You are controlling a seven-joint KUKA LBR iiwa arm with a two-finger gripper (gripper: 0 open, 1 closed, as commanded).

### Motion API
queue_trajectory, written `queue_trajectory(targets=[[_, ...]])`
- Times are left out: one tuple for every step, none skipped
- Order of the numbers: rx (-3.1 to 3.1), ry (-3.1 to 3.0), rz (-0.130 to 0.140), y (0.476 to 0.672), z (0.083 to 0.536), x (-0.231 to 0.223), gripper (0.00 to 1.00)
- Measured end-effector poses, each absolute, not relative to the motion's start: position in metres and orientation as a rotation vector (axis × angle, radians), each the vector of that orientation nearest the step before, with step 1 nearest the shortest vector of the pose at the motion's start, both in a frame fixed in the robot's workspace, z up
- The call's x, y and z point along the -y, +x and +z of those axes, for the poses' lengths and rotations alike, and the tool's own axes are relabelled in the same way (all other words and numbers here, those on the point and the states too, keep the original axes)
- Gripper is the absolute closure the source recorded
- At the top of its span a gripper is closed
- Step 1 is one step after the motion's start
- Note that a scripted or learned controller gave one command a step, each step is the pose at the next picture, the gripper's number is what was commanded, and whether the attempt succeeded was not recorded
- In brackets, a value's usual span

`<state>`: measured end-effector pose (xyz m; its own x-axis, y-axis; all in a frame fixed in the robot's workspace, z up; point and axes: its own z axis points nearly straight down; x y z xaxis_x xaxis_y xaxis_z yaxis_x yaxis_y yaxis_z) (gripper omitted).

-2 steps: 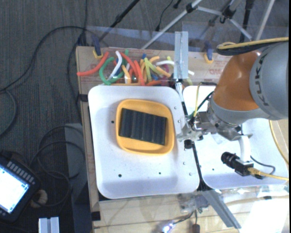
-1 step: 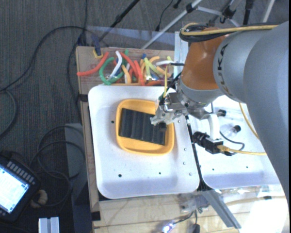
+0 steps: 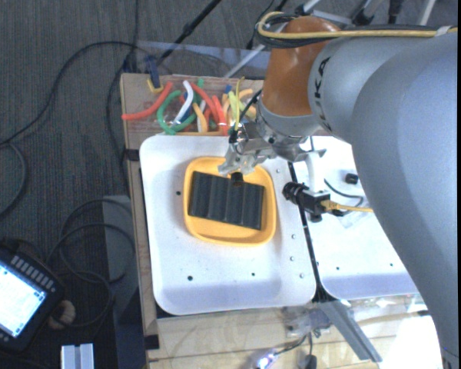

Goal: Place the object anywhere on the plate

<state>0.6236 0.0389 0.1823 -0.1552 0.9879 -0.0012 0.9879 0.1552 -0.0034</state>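
Note:
A yellow square plate (image 3: 230,233) lies in the left white bin (image 3: 215,290). A dark ribbed rectangular block (image 3: 225,201) rests flat on the plate and covers most of its middle. My gripper (image 3: 237,169) hangs over the plate's far edge, just above the far side of the block. The grey arm and its orange band (image 3: 296,60) reach in from the upper right and hide much of the right bin (image 3: 361,267).
A tangle of red, green, yellow and white tubes (image 3: 192,106) lies behind the left bin on the bench. A small black piece with a thin wire (image 3: 352,179) sits in the right bin. Cables and a handheld screen (image 3: 11,294) lie on the floor at left.

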Motion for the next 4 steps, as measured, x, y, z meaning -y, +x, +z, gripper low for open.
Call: queue_trajectory(targets=[[2.446, -1.968, 0.005, 0.53, 0.182, -0.066, 1.0], [2.493, -1.907, 0.004, 0.586, 0.182, -0.057, 1.0], [2.651, -1.689, 0.006, 0.645, 0.183, -0.066, 1.0], [2.685, -1.623, 0.004, 0.579, 0.143, -0.129, 1.0]])
